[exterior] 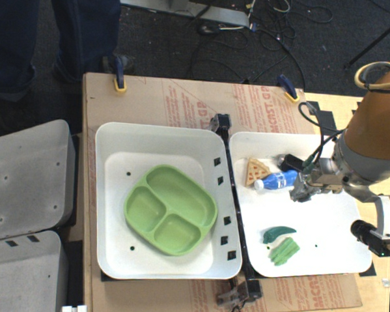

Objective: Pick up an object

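The right bin (333, 257) holds several small objects. A blue bottle with a white cap (276, 182) lies on its side beside a tan wedge-shaped toy (257, 170). A small black object (290, 163) sits just behind the bottle. Nearer the front lie a dark teal piece (279, 233) and a light green ridged piece (284, 250). My gripper (302, 191) hangs low over the bin, right at the bottle's right end and seemingly touching it. The arm's grey and orange wrist (372, 138) rises behind it.
The left bin (117, 148) carries a green divided plate (170, 209). A black divider (230, 193) runs between the two bins. Cables (316, 139) loop off the wrist above the right bin's back edge. Bare white floor lies right of the green pieces.
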`<action>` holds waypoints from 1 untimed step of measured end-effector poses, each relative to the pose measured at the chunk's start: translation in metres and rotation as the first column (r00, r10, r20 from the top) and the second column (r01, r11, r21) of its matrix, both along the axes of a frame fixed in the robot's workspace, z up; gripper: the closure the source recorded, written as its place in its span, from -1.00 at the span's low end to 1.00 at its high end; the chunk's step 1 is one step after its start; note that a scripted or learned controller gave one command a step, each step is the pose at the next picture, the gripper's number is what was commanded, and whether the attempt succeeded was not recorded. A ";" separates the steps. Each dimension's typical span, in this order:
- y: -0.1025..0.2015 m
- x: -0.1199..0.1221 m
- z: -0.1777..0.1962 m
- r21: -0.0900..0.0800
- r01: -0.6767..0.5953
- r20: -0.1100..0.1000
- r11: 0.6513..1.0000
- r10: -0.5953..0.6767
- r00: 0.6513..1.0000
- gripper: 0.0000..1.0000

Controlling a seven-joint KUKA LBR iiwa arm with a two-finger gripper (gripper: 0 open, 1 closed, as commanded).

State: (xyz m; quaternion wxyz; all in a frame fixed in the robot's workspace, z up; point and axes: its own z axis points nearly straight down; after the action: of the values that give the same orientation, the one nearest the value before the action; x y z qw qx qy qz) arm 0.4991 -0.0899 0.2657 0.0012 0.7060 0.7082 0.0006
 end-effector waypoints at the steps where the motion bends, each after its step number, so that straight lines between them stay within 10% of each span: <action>1: 0.045 0.012 -0.001 0.001 -0.004 -0.002 1.000 0.004 1.000 1.00</action>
State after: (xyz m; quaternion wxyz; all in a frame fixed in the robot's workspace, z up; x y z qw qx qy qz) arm 0.5107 -0.0445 0.2650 0.0002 0.7046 0.7096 0.0006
